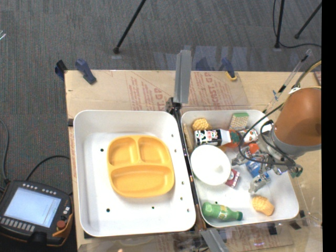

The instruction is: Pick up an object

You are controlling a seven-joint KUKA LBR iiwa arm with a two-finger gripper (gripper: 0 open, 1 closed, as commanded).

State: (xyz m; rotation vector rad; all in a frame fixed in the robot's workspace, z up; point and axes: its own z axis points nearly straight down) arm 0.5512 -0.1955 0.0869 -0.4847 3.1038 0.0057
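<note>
Arm is over the right bin (294,206), wrist low, gripper (261,171) down among the clutter near the bin's right-middle. Can't tell the claw state, the tip is too cluttered and small to resolve, and nothing is visibly lifted, so I'd call the pick not done yet. Candidates all sit in that bin: white bowl (210,165) just left of the tip, cow-print bottle (212,137) above it, green bottle (222,212) along the front wall, orange pastry-like item (262,205) front right, small blue and red packets under the tip. Left bin (86,140) holds 1 yellow divided plate (140,165). Remaining: confirm the grasp, then lift clear.
</note>
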